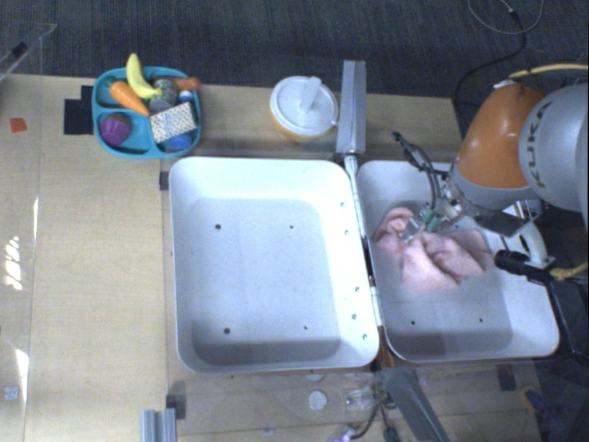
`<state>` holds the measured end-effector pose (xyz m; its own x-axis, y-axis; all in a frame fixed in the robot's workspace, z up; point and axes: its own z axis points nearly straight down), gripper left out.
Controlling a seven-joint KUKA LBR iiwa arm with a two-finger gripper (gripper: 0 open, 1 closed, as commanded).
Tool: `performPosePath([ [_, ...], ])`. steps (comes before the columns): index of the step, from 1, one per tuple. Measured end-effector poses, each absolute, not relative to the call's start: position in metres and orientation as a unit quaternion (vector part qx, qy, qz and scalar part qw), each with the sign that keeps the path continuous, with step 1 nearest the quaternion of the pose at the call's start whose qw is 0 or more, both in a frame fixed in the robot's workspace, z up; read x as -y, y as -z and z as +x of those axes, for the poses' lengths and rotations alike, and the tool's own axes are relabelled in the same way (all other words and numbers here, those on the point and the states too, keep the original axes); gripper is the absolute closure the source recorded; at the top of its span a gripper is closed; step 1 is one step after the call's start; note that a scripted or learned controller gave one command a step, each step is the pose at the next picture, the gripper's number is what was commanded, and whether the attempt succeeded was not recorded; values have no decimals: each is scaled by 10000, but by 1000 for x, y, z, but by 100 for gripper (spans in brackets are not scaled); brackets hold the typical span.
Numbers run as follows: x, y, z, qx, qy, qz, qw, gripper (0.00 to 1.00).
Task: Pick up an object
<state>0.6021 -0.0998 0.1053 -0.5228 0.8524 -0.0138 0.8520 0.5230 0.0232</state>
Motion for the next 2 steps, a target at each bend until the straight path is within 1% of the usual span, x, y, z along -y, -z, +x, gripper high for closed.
performPosePath([
  [1,98,-118,605,-8732,-89,4871,158,100],
  [2,106,-95,632,-7767,-22,6298,36,100],
])
